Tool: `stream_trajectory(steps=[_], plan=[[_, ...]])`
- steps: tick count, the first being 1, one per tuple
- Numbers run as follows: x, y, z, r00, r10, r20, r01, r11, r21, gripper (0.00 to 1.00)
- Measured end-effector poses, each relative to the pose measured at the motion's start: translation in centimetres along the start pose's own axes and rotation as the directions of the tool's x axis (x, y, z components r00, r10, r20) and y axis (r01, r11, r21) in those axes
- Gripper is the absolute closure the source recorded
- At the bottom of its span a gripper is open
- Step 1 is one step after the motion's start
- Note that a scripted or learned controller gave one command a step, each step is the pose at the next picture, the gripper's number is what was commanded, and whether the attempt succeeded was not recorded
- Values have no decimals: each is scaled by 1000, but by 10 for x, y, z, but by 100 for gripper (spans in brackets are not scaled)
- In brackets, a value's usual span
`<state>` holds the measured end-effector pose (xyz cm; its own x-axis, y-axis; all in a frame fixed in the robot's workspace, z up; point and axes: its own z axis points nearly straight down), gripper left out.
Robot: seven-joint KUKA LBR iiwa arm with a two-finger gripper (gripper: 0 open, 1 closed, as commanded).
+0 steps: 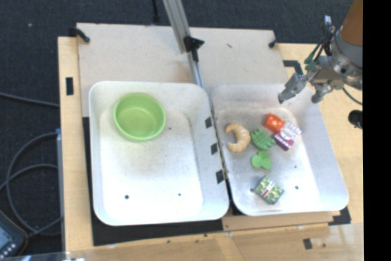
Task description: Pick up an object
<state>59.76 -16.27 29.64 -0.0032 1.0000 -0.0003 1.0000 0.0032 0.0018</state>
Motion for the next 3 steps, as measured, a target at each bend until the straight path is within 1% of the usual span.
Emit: stream_trajectory(steps=[1,2,3], plan=[[0,0,0,1000,0,0,0,1000,0,0],[-7,5,59,1000,5,2,-5,1000,7,0],[-2,-1,115,1000,5,1,-5,1000,2,0]])
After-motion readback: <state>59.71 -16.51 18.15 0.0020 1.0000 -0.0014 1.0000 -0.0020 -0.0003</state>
